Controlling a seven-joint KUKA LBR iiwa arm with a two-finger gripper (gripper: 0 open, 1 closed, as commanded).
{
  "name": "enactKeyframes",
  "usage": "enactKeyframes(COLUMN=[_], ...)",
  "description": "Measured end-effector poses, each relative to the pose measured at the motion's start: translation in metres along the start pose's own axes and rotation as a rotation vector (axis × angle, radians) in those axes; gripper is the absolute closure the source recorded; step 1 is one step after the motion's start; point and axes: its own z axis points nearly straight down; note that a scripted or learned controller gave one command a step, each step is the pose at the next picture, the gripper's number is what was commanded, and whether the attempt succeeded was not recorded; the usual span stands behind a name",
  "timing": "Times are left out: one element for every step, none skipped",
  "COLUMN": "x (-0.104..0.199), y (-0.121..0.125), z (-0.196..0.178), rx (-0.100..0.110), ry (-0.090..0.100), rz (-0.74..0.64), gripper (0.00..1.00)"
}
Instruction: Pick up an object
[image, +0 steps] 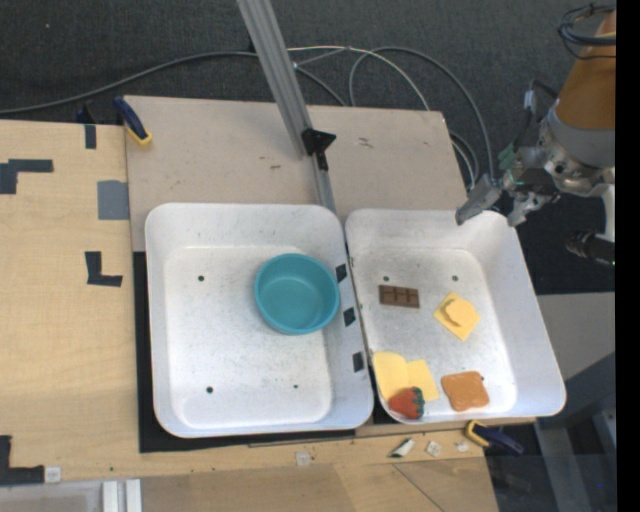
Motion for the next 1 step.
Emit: enactKeyframes(x=[-0.0001], y=[0.0], z=[0.0], rx=[0.0], ry=[0.0], rz=[0.0], gripper=[0.0])
